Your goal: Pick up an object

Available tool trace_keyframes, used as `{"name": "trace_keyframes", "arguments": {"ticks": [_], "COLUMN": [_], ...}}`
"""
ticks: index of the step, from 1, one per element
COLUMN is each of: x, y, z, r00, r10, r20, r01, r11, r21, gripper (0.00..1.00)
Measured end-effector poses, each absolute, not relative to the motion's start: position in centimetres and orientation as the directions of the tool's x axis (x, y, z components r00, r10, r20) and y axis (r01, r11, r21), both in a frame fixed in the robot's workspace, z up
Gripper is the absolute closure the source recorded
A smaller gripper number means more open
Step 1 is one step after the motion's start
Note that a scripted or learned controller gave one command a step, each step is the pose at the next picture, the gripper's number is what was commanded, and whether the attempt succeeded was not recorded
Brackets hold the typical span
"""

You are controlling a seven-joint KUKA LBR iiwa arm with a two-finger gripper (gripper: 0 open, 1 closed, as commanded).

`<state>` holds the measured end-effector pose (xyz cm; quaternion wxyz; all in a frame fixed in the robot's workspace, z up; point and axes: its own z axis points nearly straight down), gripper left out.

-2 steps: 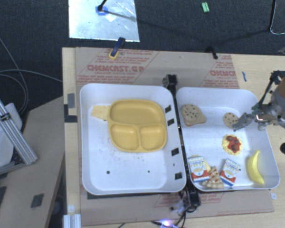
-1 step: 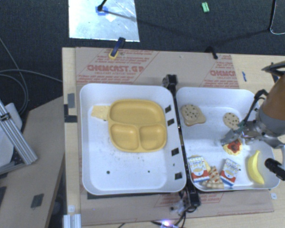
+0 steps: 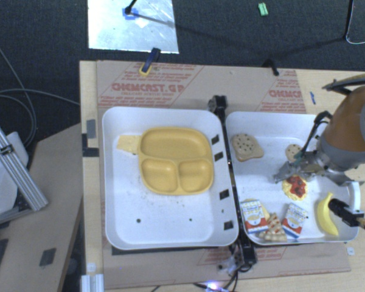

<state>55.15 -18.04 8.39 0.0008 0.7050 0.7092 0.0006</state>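
Observation:
My gripper (image 3: 295,170) hangs low over the right bin (image 3: 261,125), reaching in from the right under the grey and orange arm. Directly beneath and just in front of it lies a red and yellow toy food piece (image 3: 296,188). A small round cookie (image 3: 292,151) sits just behind the gripper. A tan chocolate-chip slice (image 3: 246,146) lies further left. A yellow banana (image 3: 325,215) rests at the right front. Two small snack cartons (image 3: 253,213) (image 3: 295,219) and a waffle-like wedge (image 3: 274,229) line the front wall.
The left bin (image 3: 118,212) holds a yellow divided plate (image 3: 173,160) with a pale yellow flat slice (image 3: 128,143) at its left. A black divider with clips (image 3: 225,163) separates the bins. The arm's body covers the right bin's right edge.

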Motion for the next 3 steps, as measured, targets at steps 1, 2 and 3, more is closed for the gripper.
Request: {"name": "trace_keyframes", "arguments": {"ticks": [1, 2, 3], "x": [50.7, 53.9, 53.9], "y": [-20.8, -15.3, -15.7], "z": [8.4, 8.5, 9.7], "r00": [0.003, -0.009, -0.004], "r10": [1.000, 1.000, 1.000], "r20": [-0.001, 0.001, -0.002], "r01": [1.000, 1.000, 1.000], "r11": [-0.003, 0.009, 0.004], "r21": [-0.002, 0.003, 0.007], "gripper": [0.00, 0.00, 1.00]}}
